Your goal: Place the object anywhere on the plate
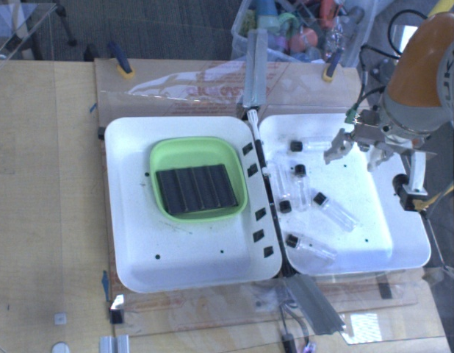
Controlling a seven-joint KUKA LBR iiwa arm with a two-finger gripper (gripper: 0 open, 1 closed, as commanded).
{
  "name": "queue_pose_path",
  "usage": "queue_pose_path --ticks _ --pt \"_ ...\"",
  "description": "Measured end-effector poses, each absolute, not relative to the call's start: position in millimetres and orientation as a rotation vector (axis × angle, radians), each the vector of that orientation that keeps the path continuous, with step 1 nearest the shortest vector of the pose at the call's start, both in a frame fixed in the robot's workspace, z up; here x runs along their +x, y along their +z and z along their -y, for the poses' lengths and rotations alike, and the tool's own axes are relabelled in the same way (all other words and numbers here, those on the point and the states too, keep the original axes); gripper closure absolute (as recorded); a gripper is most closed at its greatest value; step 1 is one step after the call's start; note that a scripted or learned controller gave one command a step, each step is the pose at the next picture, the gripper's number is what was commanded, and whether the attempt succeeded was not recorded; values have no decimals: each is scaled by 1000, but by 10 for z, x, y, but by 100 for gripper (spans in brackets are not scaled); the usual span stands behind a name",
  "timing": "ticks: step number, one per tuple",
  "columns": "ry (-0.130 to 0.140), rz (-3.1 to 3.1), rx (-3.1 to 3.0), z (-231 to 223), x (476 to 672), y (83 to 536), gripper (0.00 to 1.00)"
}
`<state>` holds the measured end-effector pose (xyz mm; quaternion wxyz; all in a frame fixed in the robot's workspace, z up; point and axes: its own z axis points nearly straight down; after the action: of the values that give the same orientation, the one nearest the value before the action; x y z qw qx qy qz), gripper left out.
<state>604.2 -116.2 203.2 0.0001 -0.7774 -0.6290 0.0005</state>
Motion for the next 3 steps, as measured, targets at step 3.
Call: queue_pose_path --ticks 3 --pt "5 1819 -2559 1738 6670 2550 0"
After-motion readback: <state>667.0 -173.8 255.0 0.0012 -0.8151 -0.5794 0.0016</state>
